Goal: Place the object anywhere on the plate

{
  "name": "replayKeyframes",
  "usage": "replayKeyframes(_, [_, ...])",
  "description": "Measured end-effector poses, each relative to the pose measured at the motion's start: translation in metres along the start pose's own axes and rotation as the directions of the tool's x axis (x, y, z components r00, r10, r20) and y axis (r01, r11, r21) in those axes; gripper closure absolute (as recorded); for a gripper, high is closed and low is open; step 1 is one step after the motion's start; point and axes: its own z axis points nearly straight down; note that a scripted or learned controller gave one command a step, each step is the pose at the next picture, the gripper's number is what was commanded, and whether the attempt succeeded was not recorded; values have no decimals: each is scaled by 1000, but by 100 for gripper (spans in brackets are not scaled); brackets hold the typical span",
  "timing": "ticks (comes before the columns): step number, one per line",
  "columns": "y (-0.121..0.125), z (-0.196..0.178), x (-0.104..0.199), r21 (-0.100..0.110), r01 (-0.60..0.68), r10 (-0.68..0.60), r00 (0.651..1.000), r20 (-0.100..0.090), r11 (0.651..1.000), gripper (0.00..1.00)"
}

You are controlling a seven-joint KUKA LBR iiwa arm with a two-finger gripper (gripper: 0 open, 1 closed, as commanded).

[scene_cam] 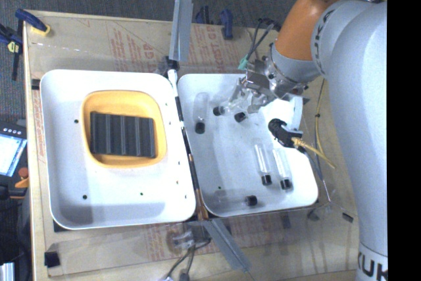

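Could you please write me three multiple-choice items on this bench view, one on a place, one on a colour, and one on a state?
1. Where does the yellow plate sit?
A. In the left bin
B. In the right bin
C. On the bare bench

2. What colour is the band above the arm's wrist?
A. Blue
B. Orange
C. Green

3. How do the two clear tubes with dark caps lie in the right bin?
A. Stacked crosswise
B. Standing upright
C. Flat, side by side

Answers:
1. A, as the plate with its dark ridged insert rests inside the left bin.
2. B, as the orange band shows just above the hand.
3. C, as both tubes lie flat next to each other, caps toward the near rim.
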Motion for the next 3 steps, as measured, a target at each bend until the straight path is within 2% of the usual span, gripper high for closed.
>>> replayKeyframes(1, [-19,9,68,1,269,-269,963,2,963,100])
replayKeyframes(2, [-42,-9,132,0,487,-487,873,3,873,100])
replayKeyframes(3, [-42,-9,132,0,487,-487,874,3,874,0])
